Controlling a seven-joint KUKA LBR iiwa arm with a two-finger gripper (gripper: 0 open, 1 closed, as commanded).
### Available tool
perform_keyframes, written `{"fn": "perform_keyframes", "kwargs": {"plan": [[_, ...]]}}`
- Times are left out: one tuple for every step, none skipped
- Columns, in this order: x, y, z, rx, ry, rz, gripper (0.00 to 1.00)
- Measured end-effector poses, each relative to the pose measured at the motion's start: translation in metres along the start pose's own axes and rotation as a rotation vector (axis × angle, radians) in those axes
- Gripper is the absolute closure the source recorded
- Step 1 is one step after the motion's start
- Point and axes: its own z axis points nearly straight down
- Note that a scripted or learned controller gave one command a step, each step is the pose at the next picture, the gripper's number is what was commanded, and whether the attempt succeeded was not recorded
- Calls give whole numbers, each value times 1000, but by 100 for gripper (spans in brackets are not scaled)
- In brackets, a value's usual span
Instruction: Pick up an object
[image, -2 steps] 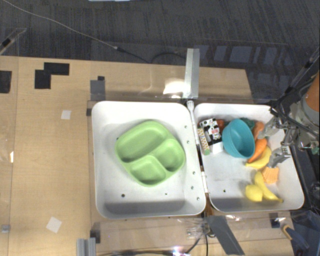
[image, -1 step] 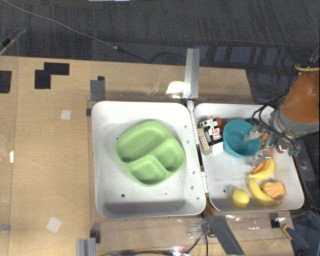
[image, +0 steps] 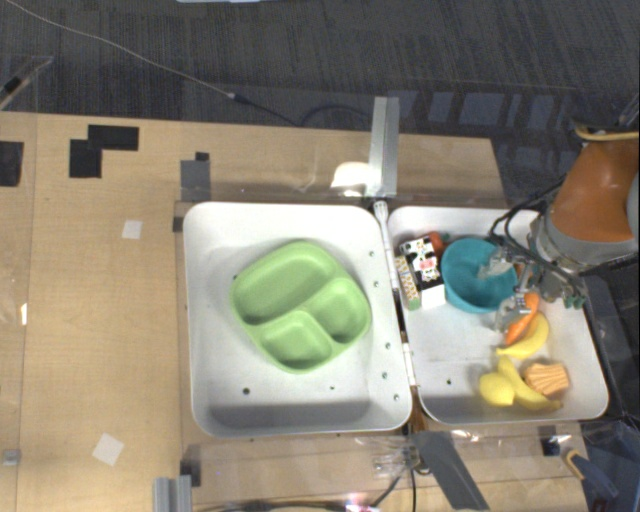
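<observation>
Objects crowd the right bin (image: 440, 385): the gripper (image: 515, 290) hangs low among them, at the teal bowl's (image: 470, 280) right rim and just above a small orange carrot-like piece (image: 520, 325); whether it is spread or pinching anything cannot be told. Below lie a smooth yellow banana (image: 525, 345), a lemon-like lump (image: 497, 388) and a ridged tan piece (image: 547, 379). A printed box (image: 421, 270) stands left of the bowl. The left bin (image: 215, 400) holds a glossy green divided plate (image: 300, 303).

Robotics lab, wooden bench (image: 90, 330), two white bins (image: 200, 300), cabling (image: 150, 65)
</observation>
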Motion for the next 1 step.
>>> {"fn": "perform_keyframes", "kwargs": {"plan": [[20, 5, -1, 0, -5, 99, 0]]}}
